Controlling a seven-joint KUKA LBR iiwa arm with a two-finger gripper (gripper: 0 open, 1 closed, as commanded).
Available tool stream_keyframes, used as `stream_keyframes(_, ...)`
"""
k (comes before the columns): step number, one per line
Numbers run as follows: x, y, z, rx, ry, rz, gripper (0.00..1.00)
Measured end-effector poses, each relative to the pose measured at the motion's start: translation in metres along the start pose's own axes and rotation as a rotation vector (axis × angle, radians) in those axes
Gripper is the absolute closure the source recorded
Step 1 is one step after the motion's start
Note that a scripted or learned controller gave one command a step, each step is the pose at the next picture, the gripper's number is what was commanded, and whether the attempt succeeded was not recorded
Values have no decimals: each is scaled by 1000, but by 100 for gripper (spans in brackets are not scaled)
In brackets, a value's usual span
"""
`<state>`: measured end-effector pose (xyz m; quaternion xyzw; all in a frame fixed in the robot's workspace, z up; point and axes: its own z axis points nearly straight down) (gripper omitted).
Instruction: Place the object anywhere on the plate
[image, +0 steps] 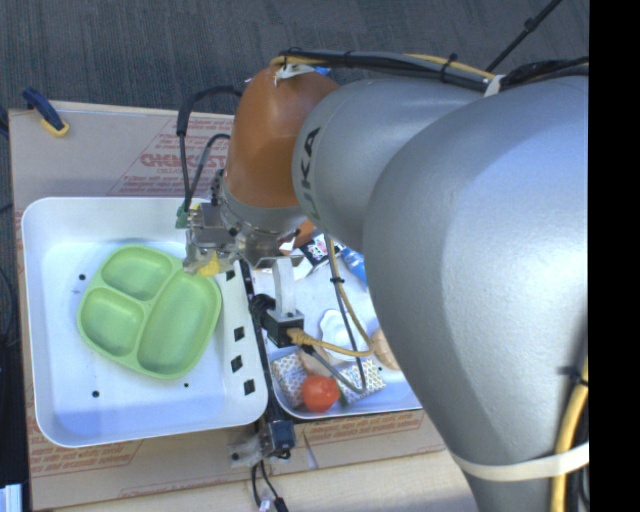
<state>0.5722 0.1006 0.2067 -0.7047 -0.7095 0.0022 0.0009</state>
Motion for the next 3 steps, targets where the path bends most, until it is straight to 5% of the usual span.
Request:
stream_keyframes(1, -119, -28, 16, -1, 0, 2, 100)
stream_keyframes(2, -166, -96, -64, -4, 1, 3, 100)
stream_keyframes(3, -147, -72, -110, -6, 1, 1, 100)
